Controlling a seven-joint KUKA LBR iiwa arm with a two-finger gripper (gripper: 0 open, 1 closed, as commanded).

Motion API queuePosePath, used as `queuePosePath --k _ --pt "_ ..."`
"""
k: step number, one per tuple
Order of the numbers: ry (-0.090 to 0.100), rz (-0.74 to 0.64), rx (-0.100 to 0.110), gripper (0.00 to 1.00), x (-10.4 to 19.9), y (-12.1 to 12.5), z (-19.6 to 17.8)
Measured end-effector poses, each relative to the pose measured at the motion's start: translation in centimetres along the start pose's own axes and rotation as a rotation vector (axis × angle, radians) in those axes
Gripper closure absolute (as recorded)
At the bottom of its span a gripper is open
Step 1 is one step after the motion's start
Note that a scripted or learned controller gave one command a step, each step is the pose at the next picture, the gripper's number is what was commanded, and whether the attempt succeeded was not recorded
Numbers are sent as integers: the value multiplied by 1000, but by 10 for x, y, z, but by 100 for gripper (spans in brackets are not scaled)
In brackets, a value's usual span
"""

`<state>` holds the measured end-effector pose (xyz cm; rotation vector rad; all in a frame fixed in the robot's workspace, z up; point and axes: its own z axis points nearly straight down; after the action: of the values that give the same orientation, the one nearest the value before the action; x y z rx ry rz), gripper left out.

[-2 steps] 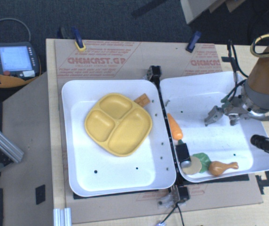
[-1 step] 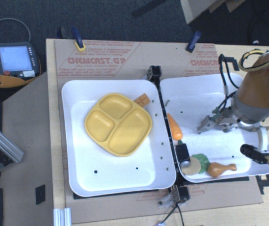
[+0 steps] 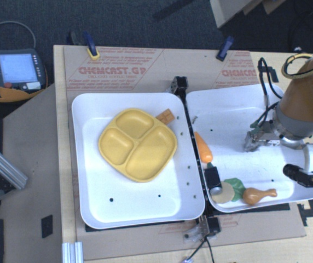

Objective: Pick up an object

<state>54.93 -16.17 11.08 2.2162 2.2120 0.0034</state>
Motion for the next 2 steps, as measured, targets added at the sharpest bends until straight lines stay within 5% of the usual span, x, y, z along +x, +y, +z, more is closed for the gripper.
queuePosePath --k 2 --pt "3 -2 3 100 -9 -11 -101"
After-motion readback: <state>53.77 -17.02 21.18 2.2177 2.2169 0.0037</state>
